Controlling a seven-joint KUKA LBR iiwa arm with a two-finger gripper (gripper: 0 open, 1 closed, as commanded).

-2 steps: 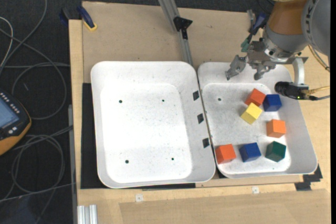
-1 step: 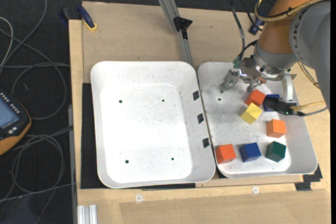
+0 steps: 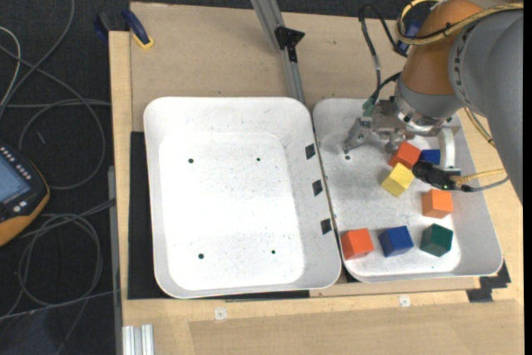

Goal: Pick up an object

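Our gripper [image 3: 359, 139] hangs with fingers spread and nothing held over the right bin [image 3: 366, 187]; the yellow cube [image 3: 397, 179] lies just camera-right, nearest

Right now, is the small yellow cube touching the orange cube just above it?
Touching, as far as the camera view shows: the yellow cube sits right against the orange cube with no white bin floor between them.

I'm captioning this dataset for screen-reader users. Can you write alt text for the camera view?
A grey robot arm with an orange band reaches from the right, its gripper low over the right white bin. That bin holds small blocks: yellow, three orange, two blue and a green one. The left bin sits beside it on the wooden bench.
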